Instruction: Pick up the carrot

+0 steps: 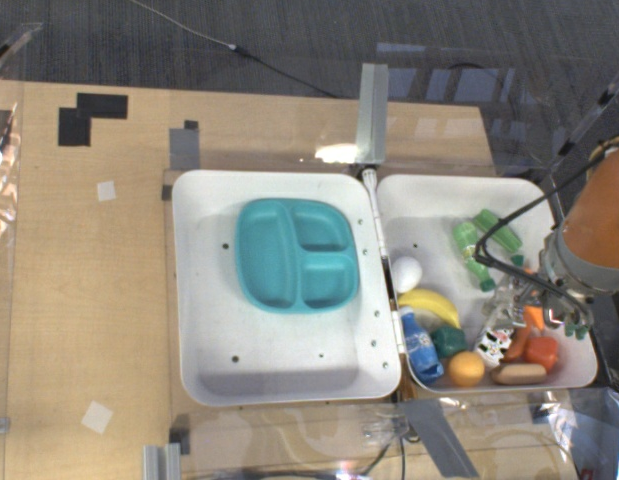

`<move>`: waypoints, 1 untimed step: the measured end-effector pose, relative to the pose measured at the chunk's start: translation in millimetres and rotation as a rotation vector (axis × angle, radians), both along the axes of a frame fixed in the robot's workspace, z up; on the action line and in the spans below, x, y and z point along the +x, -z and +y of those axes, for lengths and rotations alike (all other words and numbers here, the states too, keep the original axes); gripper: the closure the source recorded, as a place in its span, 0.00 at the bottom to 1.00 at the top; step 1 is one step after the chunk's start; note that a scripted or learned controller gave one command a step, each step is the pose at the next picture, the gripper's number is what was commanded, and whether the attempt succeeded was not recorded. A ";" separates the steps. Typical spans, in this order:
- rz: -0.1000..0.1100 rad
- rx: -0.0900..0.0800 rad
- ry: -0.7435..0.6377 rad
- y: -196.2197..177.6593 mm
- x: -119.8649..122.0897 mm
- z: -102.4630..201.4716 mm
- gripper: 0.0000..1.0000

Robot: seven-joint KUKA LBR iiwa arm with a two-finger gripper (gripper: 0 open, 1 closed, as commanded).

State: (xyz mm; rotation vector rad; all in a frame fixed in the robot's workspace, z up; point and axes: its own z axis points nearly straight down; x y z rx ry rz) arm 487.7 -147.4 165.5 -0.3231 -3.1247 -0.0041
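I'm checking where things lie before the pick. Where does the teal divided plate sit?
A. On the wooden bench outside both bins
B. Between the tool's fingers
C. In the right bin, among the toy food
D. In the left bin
D: the teal divided plate lies flat in the left bin, while the toy food, such as the banana, crowds the right bin.

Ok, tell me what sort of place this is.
Most likely a robotics lab's pick-and-place test bench, not a kitchen. Two shallow white bins sit side by side on a wooden bench; the right one holds toy food such as a banana, and a grey-and-orange robot arm reaches in.
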 end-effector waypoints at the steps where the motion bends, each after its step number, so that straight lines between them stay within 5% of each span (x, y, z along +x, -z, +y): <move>1: -0.007 -0.003 0.305 3.6 17.3 12.2 1.00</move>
